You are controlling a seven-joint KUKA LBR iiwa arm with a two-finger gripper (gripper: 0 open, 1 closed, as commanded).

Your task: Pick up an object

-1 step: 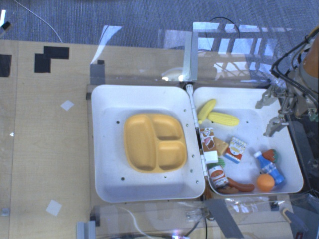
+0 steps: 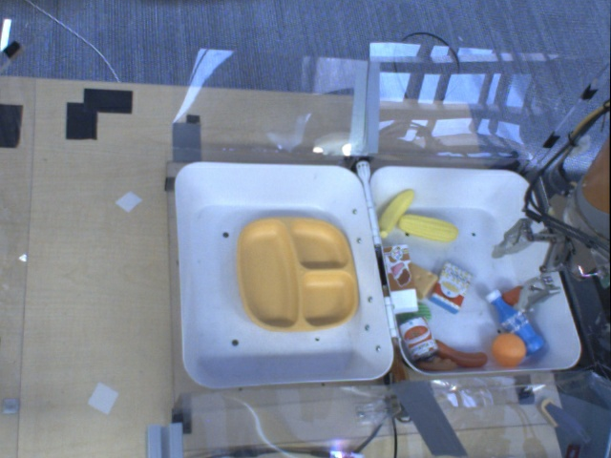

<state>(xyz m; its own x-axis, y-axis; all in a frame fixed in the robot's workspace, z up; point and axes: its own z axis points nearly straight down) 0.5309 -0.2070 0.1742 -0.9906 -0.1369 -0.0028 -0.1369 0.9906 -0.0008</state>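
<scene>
Nearest, at six o'clock in the right bin [image 2: 477, 181], an orange ball [image 2: 509, 349] touches a blue bottle [image 2: 516, 324], and above them the gripper [image 2: 533, 263] hangs with jaws spread, grasping nothing, so closing there could nudge both aside.

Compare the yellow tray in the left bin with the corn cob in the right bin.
The yellow tray is broad, flat and split into compartments; the corn cob is a slim rounded stick. The tray is a duller mustard yellow, the cob brighter. The tray lies alone mid-bin, while the cob lies against a banana near the back. Both are yellow and rest flat on white bin floors.
</scene>
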